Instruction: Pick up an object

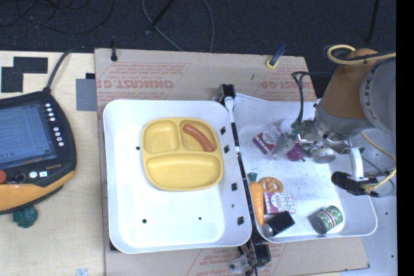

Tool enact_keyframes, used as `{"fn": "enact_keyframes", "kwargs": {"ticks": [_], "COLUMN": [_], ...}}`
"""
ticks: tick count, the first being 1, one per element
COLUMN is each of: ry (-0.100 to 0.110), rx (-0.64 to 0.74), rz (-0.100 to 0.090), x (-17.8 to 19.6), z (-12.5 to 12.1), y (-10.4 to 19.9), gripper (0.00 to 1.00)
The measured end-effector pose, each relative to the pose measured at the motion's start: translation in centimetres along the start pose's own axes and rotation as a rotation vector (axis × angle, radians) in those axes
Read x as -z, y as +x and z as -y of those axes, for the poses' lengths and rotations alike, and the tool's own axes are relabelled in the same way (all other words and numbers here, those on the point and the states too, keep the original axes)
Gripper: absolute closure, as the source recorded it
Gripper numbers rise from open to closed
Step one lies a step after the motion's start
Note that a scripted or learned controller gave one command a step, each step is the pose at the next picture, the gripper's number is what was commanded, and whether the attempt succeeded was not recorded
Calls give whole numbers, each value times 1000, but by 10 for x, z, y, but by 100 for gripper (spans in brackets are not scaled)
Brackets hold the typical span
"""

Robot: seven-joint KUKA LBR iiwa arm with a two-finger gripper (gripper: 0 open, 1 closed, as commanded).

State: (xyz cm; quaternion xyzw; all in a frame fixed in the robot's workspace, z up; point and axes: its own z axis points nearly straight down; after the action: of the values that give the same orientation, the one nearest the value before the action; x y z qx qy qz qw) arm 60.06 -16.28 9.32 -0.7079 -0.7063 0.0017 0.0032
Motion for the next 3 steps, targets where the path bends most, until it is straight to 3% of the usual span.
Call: {"fn": "enact_keyframes", "kwargs": {"ticks": [1,2,3], "ry": [18,-3,19], "rx": [4,-1,5], "rz": [1,2,-1], "x": [-9,-8,-8], "z": [-39,-22,-39], "y": [19,26,28], "gripper": [0,0,0]}}
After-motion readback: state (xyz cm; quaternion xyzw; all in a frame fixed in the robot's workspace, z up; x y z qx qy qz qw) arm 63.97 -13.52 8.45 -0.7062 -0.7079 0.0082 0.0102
